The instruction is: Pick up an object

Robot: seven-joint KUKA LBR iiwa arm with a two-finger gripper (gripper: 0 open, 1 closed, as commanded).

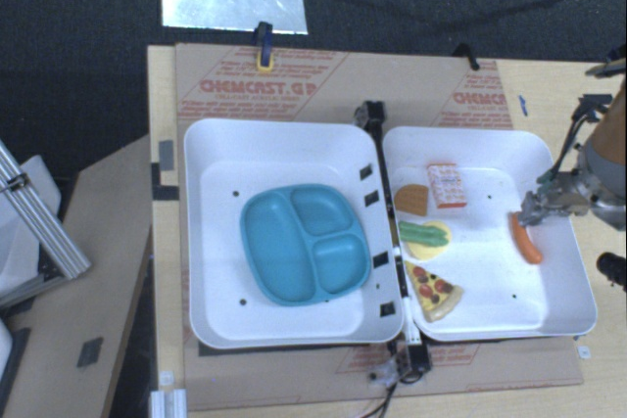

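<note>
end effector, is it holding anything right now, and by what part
Cannot be told: the end effector sits at the top end of the hot dog.

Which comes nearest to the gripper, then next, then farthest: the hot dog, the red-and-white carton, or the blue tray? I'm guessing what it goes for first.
Measured from the gripper at the right bin's right side:
1. Hot dog, just below the gripper.
2. Red-and-white carton, at the right bin's upper left.
3. Blue tray, in the left bin.

Blue tray (294, 255), orange sausage (527, 240)
</note>
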